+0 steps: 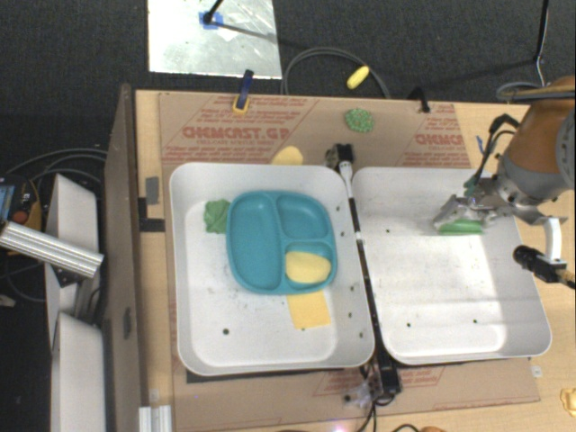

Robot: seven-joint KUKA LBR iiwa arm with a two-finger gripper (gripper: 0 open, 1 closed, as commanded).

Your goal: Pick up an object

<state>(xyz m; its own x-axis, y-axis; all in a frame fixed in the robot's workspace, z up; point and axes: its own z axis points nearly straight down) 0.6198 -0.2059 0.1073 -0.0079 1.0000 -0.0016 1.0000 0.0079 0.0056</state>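
A flat green object (464, 228) lies in the right bin (450, 313), near its far right side. My gripper (453, 212) hangs right over it, touching or almost touching its top edge. In the left bin (193, 331) rests a blue divided plate (261, 241) with a yellow lump (307, 266) in its lower right compartment. A yellow square slice (310, 310) lies on the bin floor just in front of the plate. A green leafy piece (217, 214) sits against the plate's left edge.
Behind the bins, on the cardboard, sit a yellow piece (288, 157), a round green piece (360, 120) and a blue-and-yellow clamp (243, 94). A black clip (342, 158) stands where the bins meet. The arm (540, 151) covers the right bin's far right corner.
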